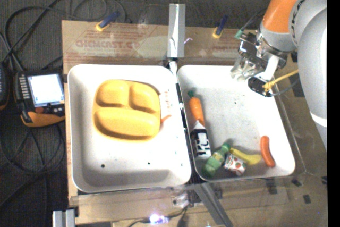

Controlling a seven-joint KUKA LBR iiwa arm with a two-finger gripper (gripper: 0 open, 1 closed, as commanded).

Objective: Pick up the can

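The can (235,164), small and red and white, lies on its side near the front wall of the right bin (241,109). It rests between a green item (215,161) and a yellow banana (248,156), touching both. My gripper (245,69) hangs over the bin's far right corner, well behind the can and apart from every object. Nothing shows beneath it but bare bin floor.
In the right bin an orange carrot (197,108) and a black and white bottle (201,141) lie along the left wall, and a red sausage (267,150) lies at the front right. The left bin (79,130) holds a yellow divided tray (127,109).
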